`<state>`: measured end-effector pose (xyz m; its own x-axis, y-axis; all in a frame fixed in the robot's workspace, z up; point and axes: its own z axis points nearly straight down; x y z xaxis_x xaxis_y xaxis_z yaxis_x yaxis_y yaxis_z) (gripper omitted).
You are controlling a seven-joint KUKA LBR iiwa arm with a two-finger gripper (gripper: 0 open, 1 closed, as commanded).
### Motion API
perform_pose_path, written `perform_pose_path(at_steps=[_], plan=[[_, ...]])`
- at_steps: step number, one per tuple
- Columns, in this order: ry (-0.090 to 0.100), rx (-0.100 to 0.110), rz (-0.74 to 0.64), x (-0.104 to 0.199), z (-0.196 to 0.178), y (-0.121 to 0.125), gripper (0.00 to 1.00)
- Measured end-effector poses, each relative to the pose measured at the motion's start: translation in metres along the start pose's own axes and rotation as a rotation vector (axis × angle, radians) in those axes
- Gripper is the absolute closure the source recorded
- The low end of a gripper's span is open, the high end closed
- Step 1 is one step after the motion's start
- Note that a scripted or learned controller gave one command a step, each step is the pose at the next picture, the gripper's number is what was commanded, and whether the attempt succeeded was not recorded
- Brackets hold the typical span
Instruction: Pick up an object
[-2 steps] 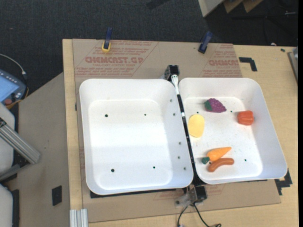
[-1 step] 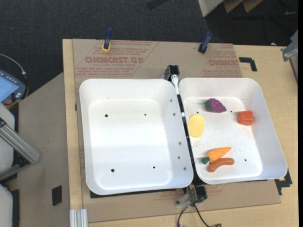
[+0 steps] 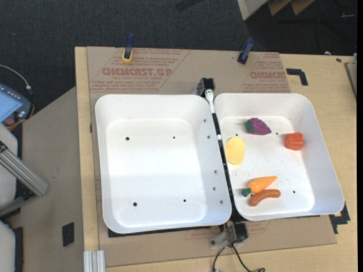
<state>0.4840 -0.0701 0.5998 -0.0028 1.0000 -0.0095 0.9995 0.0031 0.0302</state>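
Orange carrot (image 3: 262, 182) lies just beside red sausage (image 3: 265, 196).

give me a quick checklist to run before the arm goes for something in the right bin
1. Targets present in the right bin: ok. Purple grapes, red pepper, yellow lemon, carrot and sausage all lie there.
2. Isolated target available: ok. The red pepper sits apart from the others with bare floor around it.
3. Carrot and sausage separated: not ok. They lie right next to each other, so a grasp could catch both.
4. Lemon clear of the wall: not ok. It lies close against the divider side.
5. Objects lying still and flat: ok, none is stacked on another.
6. Claw ready and open: cannot tell.
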Motion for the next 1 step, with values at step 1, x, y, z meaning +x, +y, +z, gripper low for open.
perform_pose_path(at_steps=[1], plan=[[0.000, 0.001, 0.000, 0.0000, 0.0005, 0.0000, 0.00]])
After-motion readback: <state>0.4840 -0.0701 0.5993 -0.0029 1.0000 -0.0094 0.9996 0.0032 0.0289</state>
